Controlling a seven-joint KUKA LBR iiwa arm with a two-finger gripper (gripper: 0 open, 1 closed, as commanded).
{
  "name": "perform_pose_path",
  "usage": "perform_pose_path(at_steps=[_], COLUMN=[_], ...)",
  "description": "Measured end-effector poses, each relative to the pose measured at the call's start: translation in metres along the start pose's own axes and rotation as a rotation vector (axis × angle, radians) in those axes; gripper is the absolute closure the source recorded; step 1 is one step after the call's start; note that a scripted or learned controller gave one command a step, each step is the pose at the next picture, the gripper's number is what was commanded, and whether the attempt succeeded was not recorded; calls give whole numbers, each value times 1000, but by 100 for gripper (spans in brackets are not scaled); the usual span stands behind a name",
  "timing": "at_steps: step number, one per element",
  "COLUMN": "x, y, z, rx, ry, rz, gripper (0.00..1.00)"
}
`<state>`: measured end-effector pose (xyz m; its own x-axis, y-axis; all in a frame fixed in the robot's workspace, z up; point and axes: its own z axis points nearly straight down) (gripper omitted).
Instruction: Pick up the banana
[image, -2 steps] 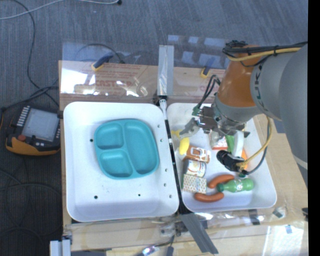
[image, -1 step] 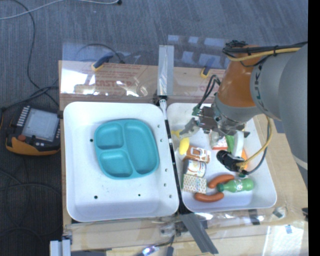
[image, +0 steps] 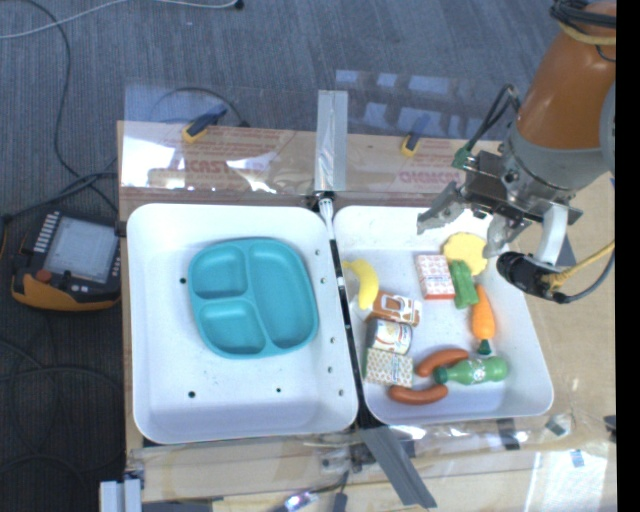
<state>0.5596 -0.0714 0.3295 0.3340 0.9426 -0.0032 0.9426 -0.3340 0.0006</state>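
My grey two-finger gripper (image: 468, 222) hangs over the far end of the right-hand shallow white bin (image: 530, 395), fingers spread wide, with nothing between them. One fingertip is just above a yellow lemon-shaped toy (image: 464, 247). The small yellow curved banana (image: 364, 281) lies against this bin's left wall, well apart from me.

Left bin (image: 150, 330): tray (image: 252, 297) at centre. Right bin (image: 530, 385): banana (image: 364, 281) along left wall, carrot (image: 483, 318) near right wall.
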Motion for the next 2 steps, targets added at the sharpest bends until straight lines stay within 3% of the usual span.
perform_pose_path(at_steps=[1, 2], x=[22, 28], y=[13, 9], z=[80, 146], rx=[3, 1], ry=[3, 4], rz=[-410, -785], gripper=[0, 0])
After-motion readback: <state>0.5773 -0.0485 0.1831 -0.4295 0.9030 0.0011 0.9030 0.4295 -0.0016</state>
